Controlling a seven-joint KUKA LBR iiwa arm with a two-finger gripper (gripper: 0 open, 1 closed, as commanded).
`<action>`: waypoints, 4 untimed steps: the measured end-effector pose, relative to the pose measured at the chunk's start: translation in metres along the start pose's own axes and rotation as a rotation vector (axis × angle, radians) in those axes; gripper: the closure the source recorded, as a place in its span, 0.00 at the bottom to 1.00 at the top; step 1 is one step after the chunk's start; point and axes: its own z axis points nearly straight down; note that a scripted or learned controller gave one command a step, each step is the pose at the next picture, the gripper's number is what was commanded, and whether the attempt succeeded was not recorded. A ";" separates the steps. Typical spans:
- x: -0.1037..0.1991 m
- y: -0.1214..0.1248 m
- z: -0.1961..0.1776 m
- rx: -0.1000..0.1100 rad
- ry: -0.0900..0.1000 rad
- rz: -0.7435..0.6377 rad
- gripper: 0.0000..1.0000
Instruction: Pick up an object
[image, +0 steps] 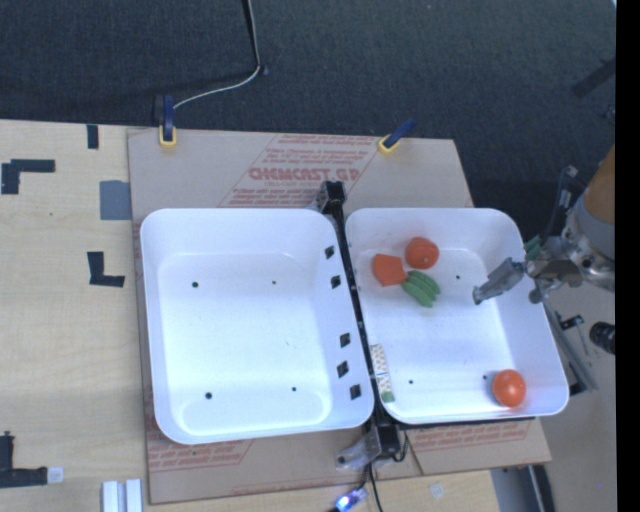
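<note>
Dark carpet backs a pale desk (60, 330) topped by a cardboard sheet (300, 170), two clamps on its far edge, one yellow (166, 128), one blue-yellow (396, 135). Arm (590, 245) reaches in from the right, low over the right bin's (450, 395) right wall; jaws (522, 280) sit parted over bare bin floor, one finger (497, 281) stretching leftward, nothing between them. Two white bins; left bin (240, 400) sits beside the right one, touching. Four objects in right bin: red tomato (422, 252), orange block (389, 269), green pepper (422, 289) clustered at far left, touching or nearly; second tomato (509, 388) alone at near-right corner, well apart from the jaws. White cable (225, 85) crosses the carpet.
</note>
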 end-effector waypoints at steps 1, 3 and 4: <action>0.038 0.080 0.040 -0.001 0.000 -0.006 0.00; 0.018 0.088 0.137 -0.003 -0.002 0.001 0.00; 0.020 0.087 0.129 0.001 0.001 -0.001 1.00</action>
